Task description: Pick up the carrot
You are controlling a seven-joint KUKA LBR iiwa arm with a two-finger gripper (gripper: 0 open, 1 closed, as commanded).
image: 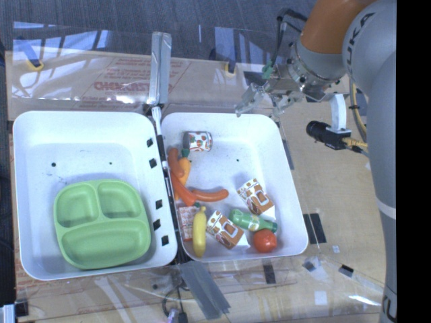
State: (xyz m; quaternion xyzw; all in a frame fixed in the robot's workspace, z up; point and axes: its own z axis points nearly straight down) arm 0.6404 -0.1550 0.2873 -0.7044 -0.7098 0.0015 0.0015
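- Two shallow white bins sit side by side on the desk; the right bin [289, 180] bears the clutter, the left bin [27, 180] a green sectioned plastic plate [101, 224].
- The long orange tapered toy carrot [178, 173] lies along the right bin's nine-o'clock wall, touching a curved orange-red sausage [209, 195] at its lower end, with a yellow banana [199, 231] at its six o'clock.
- It looks like light, stiff, smooth plastic, so it may slip; my judgement is to pinch across its mid-length, where the wall leaves little room for one finger.
- The grey arm with the orange band [337, 12] reaches in from two o'clock.
- Its claw [259, 99] hangs above the right bin's twelve-o'clock rim, well apart from the carrot, fingers spread and holding nothing.
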